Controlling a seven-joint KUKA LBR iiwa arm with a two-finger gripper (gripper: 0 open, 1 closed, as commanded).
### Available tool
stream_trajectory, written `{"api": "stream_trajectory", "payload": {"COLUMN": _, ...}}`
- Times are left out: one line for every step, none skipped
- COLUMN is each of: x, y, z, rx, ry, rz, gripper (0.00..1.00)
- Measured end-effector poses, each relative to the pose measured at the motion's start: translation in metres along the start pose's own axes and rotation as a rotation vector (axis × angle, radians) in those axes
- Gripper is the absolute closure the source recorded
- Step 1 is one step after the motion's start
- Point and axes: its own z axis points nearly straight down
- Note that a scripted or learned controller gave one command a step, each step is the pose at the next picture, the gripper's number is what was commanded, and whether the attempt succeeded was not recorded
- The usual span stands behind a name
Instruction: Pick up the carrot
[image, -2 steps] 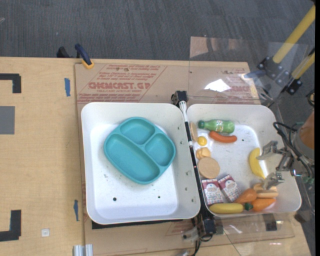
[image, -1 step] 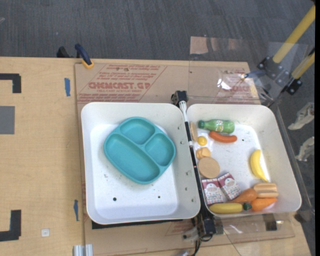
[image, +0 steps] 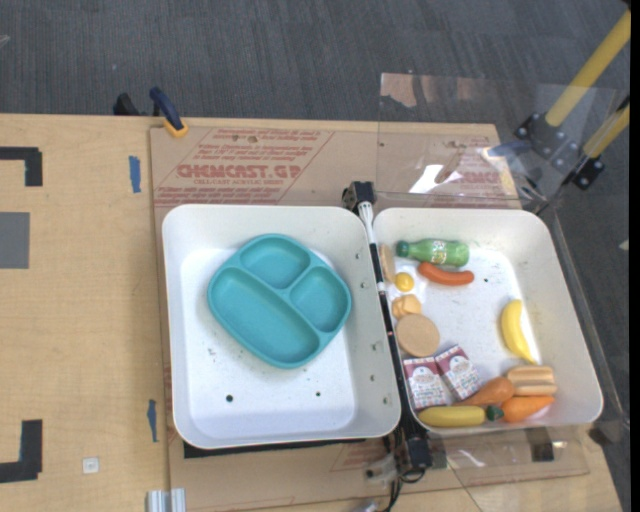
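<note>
The carrot (image: 527, 407) is an orange piece with a small green end. It lies in the front right corner of the right bin (image: 565, 290), just in front of a hot dog bun (image: 531, 379). Another orange-brown piece (image: 487, 392) rests against its left end, and a yellow item (image: 452, 416) lies along the bin's front wall beside it.
The right bin also holds a green bottle (image: 432, 250), a red pepper (image: 446, 274), a banana (image: 517, 330), a round brown disc (image: 418, 335), two small cartons (image: 441, 376) and small yellow and orange bits (image: 405, 293). A teal divided plate (image: 280, 298) sits in the left bin (image: 190, 380).
</note>
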Motion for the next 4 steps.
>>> {"api": "stream_trajectory", "payload": {"x": -0.004, "y": 0.000, "z": -0.012, "rx": 0.006, "ry": -0.016, "rz": 0.005, "gripper": 1.00}}
{"api": "stream_trajectory", "payload": {"x": -0.003, "y": 0.000, "z": -0.011, "rx": 0.006, "ry": -0.015, "rz": 0.006, "gripper": 0.00}}
{"api": "stream_trajectory", "payload": {"x": -0.007, "y": -0.001, "z": -0.024, "rx": 0.014, "ry": -0.034, "rz": 0.010, "gripper": 1.00}}
{"api": "stream_trajectory", "payload": {"x": -0.007, "y": -0.001, "z": -0.024, "rx": 0.013, "ry": -0.033, "rz": 0.011, "gripper": 0.00}}
